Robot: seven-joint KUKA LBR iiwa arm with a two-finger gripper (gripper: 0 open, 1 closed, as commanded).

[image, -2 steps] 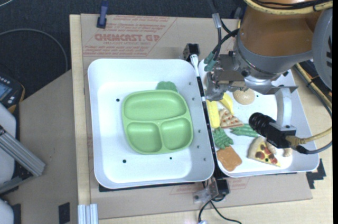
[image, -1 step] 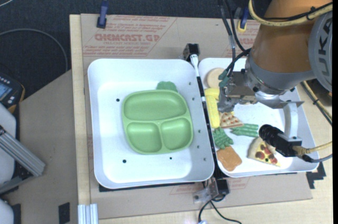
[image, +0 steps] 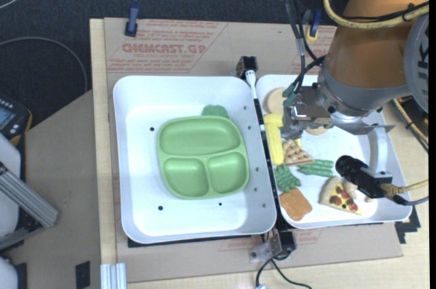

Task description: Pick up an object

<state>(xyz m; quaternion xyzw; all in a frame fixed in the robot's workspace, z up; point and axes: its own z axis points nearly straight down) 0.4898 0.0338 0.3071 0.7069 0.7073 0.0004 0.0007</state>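
Camera view: the toy corn cob (image: 273, 138) looks light, hard and a bit slippery, so I think grabbing it across its thin middle works best. It is long, yellow and bumpy. It lies along the left wall of the right bin (image: 392, 213), at about 9 o'clock from the gripper (image: 298, 123). I cannot tell how wide the gripper is, or if it holds anything.

Toy food in the right bin (image: 388, 213): yellow corn cob (image: 274, 138) along left wall, waffle (image: 296, 154), green beans (image: 315, 168), broccoli (image: 286, 179), toast (image: 296, 204), pizza slice (image: 340, 197) nr front edge.
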